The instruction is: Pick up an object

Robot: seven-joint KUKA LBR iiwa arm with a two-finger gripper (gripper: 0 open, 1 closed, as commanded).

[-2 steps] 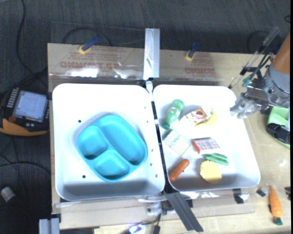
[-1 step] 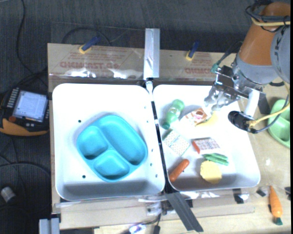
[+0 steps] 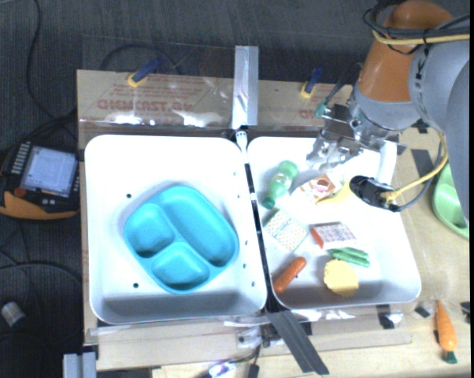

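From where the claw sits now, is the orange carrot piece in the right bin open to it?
Probably yes. The carrot piece lies uncovered near the front edge of the right bin, apart from the claw, with nothing stacked on it.

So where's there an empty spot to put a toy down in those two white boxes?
Left bin: bare white floor rings the blue tray, widest along the top edge. Right bin: crowded in the middle around the green bottle, carrot and yellow block; its far right side is bare.

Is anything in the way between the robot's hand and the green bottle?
Nothing visible blocks it. The hand hangs over the right bin's top edge, and the green bottle lies just to its left, bare white floor between them. The other toys sit farther down.
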